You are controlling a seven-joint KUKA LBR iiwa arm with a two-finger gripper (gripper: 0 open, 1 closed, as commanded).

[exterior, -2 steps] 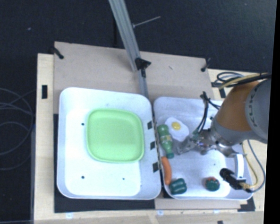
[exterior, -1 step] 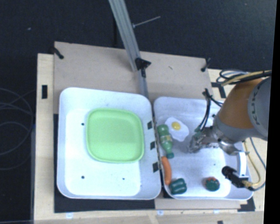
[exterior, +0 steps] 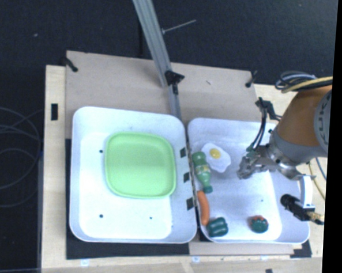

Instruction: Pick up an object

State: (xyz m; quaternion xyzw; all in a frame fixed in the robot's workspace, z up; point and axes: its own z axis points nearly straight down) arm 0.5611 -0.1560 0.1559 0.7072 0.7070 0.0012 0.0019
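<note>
1. Step in hand: approach, nothing picked yet. The end effector (exterior: 249, 168) hangs over the right bin (exterior: 240, 131), above bare floor near its middle, w/ no obj between its fingers.
2. End effector state: can't tell how far apart the fingers stand; too small and dark from this angle.
3. Candidates rel. to end effector: egg (exterior: 215, 156) just to its left, nearest; bottle (exterior: 201, 168) further left, along the bin's left wall; carrot (exterior: 203, 205) below-left; green block (exterior: 217, 226) below that, at the front wall; a round red-green piece (exterior: 258, 224) below, slightly right.
4. Left bin (exterior: 83, 156) w/ green plate (exterior: 140, 164) sits well to the left, across the divide.
5. Next move, as a judgement: shift left over the egg, or pick another target, then descend and close. Egg looks flat, so likely hard to pinch.
6. Writing/brands: none legible on any obj, bins or surface (exterior: 221, 78).
</note>
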